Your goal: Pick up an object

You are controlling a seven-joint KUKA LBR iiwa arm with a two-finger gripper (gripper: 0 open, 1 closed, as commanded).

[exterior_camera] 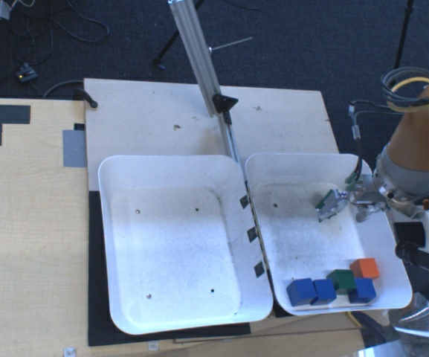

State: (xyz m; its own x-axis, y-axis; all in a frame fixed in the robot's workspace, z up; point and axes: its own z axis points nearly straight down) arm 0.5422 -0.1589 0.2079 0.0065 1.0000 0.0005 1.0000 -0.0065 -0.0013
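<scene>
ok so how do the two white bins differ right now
The left bin has a bare floor apart from small dark specks; the right bin holds blocks clustered at its near edge: blue, green and orange. The tool is over the right bin, not the left bin. Both are shallow, white and sit side by side.

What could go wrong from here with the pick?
1. The blocks sit packed together in the right bin's near corner, so the hand, now well away from them, may find little room around any one block.
2. They lie close to the bin wall, so the hand might strike the rim coming down.
3. A nudge could push neighbouring blocks instead of lifting one.
</scene>
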